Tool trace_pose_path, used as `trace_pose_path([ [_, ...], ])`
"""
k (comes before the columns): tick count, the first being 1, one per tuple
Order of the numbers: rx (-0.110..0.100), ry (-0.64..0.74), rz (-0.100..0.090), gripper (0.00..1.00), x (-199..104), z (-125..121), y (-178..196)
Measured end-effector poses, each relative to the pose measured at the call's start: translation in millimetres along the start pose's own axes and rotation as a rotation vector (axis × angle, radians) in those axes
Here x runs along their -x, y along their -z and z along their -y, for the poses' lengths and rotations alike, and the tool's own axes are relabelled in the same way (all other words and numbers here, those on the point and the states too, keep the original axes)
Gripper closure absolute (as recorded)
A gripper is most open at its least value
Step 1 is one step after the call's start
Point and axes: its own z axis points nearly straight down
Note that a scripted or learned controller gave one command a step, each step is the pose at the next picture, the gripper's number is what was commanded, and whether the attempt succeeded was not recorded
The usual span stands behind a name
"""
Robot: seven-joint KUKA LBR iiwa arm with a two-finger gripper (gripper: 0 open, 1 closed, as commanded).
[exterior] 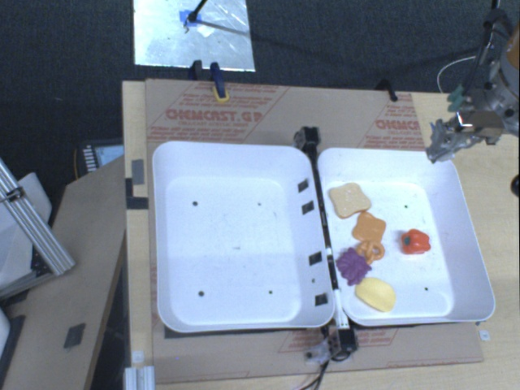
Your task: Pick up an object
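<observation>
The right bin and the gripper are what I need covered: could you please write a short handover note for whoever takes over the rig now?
Gripper: raised above the far right corner of the right bin, nothing seen between its fingers; open or shut is not clear.
Things, all in the right bin: beige bread slice, orange piece touching the purple piece, yellow piece nearest the camera, red pepper lying apart.
Done: nothing picked yet.
Left: descend, grasp one object, lift. The red pepper looks easiest, being isolated.

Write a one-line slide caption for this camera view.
Gripper above right white bin's far corner; bin holds tan bread slice, orange piece, red pepper, purple cluster, yellow lemon.
</observation>
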Motion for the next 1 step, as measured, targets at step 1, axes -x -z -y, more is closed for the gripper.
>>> trace_pose_path([
  [1,-0.009,0.001,-0.002,1.0,-81.8,-29.0,4.0],
])
